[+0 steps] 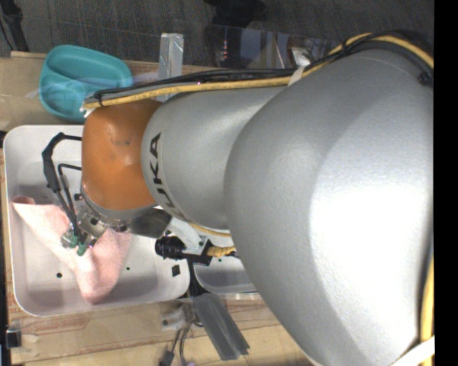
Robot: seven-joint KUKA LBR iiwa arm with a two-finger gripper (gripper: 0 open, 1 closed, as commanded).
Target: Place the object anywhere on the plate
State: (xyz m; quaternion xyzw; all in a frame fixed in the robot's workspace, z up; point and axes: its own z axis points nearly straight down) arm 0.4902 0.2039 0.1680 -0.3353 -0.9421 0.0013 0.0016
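A pink plate (99,269) lies tilted in the left white bin (23,280), its pale surface running from the bin's left side down toward the front. My grey arm with its orange band (118,158) reaches across and covers most of the bin. The gripper (78,242) hangs just over the plate's upper part, with something small and green at its tip. I cannot make out whether that green bit is a held object or part of the tool. The arm hides the rest of the bin.
A teal bowl-like object (76,78) rests on the bench behind the left bin. The right bin (221,280) shows as a sliver under the arm. A black cable (49,158) loops beside the wrist. A grey bracket (214,322) sits at the front edge.
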